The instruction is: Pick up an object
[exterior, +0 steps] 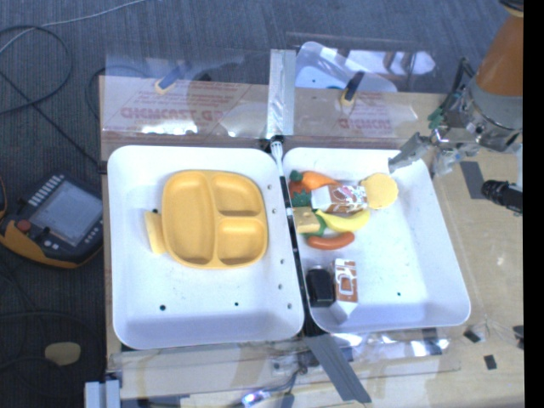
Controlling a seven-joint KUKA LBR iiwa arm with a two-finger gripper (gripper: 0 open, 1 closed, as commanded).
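My gripper [415,155] hung over the right bin's [425,262] far right corner — fingers spread, pinching nothing — near the yellow disc [380,190].

The arm [510,49] runs off the frame at two o'clock; the yellow tray [214,218] half covers a yellow block [154,232].
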